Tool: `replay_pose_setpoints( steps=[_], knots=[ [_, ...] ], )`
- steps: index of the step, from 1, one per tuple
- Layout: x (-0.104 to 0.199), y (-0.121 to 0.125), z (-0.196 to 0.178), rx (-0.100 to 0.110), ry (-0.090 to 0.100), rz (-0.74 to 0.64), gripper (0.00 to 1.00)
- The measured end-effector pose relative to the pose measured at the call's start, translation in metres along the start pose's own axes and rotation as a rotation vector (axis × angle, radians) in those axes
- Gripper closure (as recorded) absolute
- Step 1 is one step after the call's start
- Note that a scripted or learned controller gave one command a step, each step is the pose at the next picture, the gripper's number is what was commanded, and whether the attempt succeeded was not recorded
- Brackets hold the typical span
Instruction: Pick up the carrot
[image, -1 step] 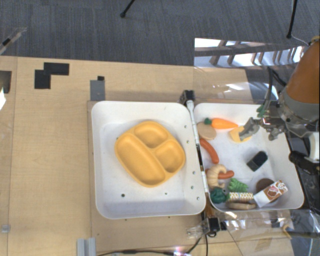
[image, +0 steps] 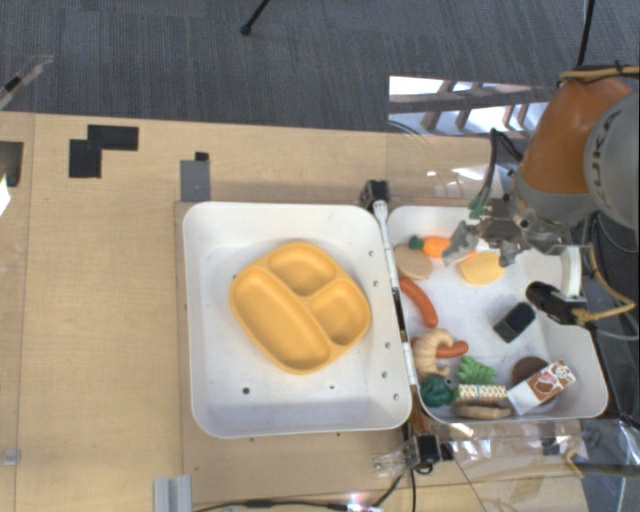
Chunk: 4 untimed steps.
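On wood bench (image: 100, 330) — two bins (image: 215, 400).

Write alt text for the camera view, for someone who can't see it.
A grey and orange robot arm reaches from the right, its gripper low over the right white bin, just right of a small toy carrot lying among other toy foods. The left white bin holds a yellow divided plate.

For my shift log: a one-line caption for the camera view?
Gripper hovers beside the carrot in the right bin; yellow divided plate in the left.
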<state>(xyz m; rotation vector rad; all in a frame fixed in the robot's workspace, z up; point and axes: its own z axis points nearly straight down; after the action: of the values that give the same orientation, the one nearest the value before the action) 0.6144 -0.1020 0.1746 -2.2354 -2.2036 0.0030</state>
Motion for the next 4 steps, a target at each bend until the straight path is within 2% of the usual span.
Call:
replay_pose_setpoints(
  steps=[1,2,3,4],
  knots=[
    [-0.012,0.041,0.085,-0.013,-0.002,0.034,0.0],
    [-0.05,0.012,0.088,-0.008,0.001,0.424,0.0],
    [-0.028,0.027,0.086,0.03,-0.021,0.651,0.0],
    [-0.022,0.034,0.075,0.008,-0.008,0.642,1.0]
  ],
)
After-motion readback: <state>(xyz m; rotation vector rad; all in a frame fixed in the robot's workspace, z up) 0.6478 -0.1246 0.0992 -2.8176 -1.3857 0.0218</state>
